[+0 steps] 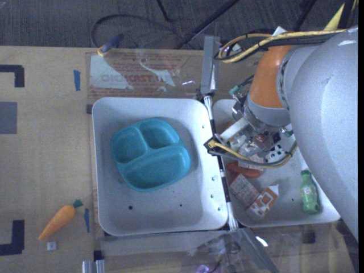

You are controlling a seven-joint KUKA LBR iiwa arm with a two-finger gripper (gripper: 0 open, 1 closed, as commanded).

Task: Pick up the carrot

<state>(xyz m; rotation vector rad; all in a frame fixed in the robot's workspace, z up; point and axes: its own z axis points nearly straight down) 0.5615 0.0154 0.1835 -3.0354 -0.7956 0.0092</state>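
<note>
A toy carrot (57, 221), orange with a green top, lies on the wooden bench at the lower left, outside both bins and left of the left bin (108, 209). My gripper (248, 147) is far from it, low over the left part of the right bin (327, 214). Below the wrist's orange band the gripper is cluttered with cables. An orange-red elongated object (245, 169) lies just under the gripper; I cannot tell whether the gripper touches it.
A blue divided plate (151, 152) sits in the left bin. The right bin holds a green bottle (309, 192), two red-and-white packets (254, 194) and a black-spotted white item (278, 152). The grey arm covers the upper right.
</note>
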